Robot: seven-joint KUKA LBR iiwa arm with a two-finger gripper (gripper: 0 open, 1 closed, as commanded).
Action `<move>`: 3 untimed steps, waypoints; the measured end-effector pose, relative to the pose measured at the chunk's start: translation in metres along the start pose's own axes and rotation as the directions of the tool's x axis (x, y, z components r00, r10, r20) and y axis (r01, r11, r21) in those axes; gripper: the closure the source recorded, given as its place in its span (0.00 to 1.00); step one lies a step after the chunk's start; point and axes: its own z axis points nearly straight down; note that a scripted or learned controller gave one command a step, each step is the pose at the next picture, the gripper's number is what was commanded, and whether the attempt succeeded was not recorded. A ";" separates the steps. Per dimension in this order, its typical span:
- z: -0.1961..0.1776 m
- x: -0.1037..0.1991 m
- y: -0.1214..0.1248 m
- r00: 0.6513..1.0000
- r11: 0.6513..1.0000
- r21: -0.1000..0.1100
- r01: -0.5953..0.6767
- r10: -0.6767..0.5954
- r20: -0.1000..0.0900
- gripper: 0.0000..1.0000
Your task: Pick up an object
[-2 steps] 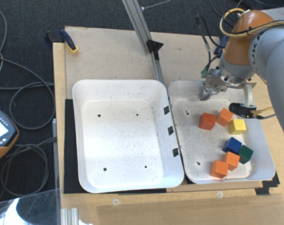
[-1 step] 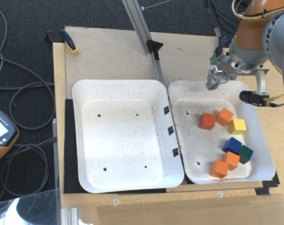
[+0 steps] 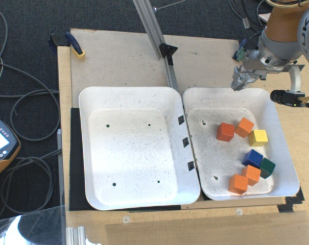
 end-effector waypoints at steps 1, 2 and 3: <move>-0.047 0.000 0.002 1.000 1.000 0.000 0.000 0.000 0.000 1.00; -0.053 0.050 -0.015 1.000 1.000 0.008 0.004 -0.004 -0.004 1.00; -0.038 0.096 -0.029 1.000 1.000 0.011 0.004 -0.004 -0.004 1.00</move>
